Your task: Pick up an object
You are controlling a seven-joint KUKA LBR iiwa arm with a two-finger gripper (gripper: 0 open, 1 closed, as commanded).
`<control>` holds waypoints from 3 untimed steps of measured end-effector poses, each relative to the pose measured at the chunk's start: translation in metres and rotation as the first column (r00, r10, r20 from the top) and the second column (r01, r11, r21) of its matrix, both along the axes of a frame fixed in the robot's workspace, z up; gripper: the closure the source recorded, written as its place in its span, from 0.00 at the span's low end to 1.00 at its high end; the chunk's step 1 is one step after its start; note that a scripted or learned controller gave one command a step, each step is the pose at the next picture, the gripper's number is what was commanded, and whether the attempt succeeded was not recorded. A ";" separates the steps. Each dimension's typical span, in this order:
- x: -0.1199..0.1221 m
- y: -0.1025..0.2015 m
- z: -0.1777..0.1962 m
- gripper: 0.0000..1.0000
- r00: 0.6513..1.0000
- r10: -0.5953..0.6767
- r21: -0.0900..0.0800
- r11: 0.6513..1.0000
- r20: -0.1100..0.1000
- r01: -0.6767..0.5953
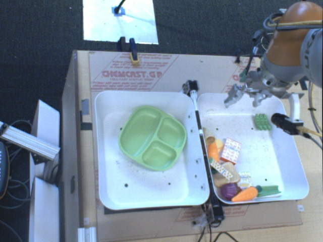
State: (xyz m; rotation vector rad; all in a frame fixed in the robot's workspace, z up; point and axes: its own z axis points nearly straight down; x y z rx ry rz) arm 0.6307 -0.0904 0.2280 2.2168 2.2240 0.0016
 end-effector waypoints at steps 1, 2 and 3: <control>-0.049 -0.039 -0.098 0.00 1.000 -0.003 0.000 1.000 -0.003 0.003; -0.118 -0.010 -0.142 0.00 1.000 -0.007 -0.008 1.000 0.007 0.007; -0.118 -0.007 -0.133 1.00 1.000 -0.003 -0.002 1.000 0.004 0.003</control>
